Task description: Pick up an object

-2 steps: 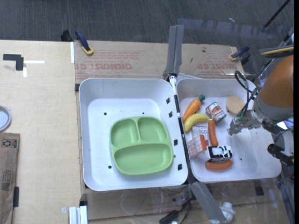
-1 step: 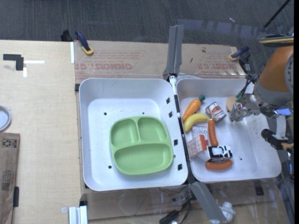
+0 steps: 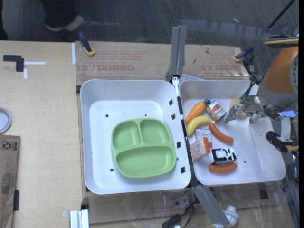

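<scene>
Arm as I see it from my remote station: the arm (image 3: pixel 280 77) has a broad orange band above the wrist, rounded and smooth, with a pale yellowish rim along its upper edge; below the band I read a grey wrist housing, also rounded; from this a metallic silver gripper (image 3: pixel 236 112) extends, built of angular, plate-like parts with bright highlights; thin dark cables run beside the wrist, and one carries a small green fitting; lower down I note a black cylindrical piece with a short yellow-orange mark; finer details such as screws and lettering are too small for me to make out.
</scene>
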Robot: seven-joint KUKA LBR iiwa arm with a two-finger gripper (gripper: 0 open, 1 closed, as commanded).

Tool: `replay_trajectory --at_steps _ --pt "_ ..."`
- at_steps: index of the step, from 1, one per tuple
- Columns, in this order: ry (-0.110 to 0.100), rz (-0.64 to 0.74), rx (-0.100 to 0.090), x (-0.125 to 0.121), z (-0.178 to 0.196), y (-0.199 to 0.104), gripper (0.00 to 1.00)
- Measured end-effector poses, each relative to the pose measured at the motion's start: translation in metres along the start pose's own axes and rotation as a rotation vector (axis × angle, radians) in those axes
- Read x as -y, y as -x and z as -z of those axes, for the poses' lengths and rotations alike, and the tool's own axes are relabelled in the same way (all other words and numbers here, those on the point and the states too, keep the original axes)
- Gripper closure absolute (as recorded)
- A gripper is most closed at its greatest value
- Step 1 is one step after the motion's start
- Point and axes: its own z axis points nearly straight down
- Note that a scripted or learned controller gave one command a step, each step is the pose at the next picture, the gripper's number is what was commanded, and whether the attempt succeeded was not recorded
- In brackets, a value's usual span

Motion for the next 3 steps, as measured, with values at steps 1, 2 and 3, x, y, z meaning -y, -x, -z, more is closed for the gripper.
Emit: replay_trajectory --at_steps 1,2,3 --pt "-0.002 -0.023 -0.001 0.006 -0.008 -0.047 0.0" --pt "-0.004 -0.138 -0.001 0.006 -0.008 -0.07 0.0" --pt "-0.005 -0.136 0.0 0.007 0.001 -0.07 1.0"
